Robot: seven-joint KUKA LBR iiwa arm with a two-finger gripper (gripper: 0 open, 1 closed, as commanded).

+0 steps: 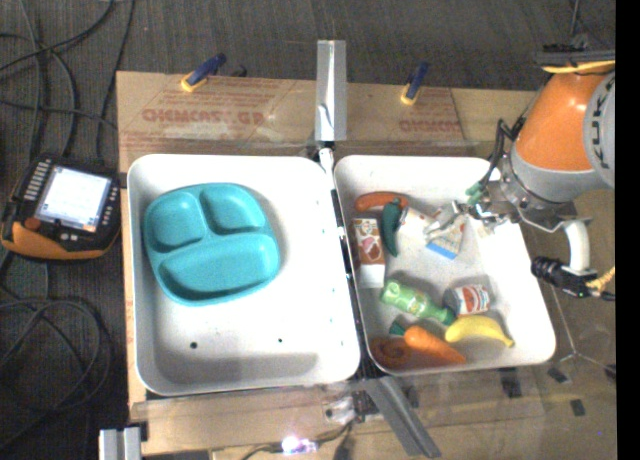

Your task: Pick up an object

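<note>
The right bin [540, 318] holds several toy foods. A red sausage [377, 201], a dark green vegetable [390, 229] and a small red-and-white box [368, 241] lie at its far left. A white-and-blue carton [447, 239] lies mid-bin. Nearer the front are a green bottle [409, 300], a red-labelled can [470, 298], a banana [480, 330] and a carrot [433, 344]. My gripper [467, 211] hangs low over the bin's far right part, just above and right of the carton. The view is too small to show anything between its tips.
The left bin [240, 348] holds a teal divided plate [212, 241]. A metal post [329, 98] stands behind the wall between the bins. A tablet pendant [68, 208] lies left of the bench. The orange arm band [565, 128] looms over the right bin's far right corner.
</note>
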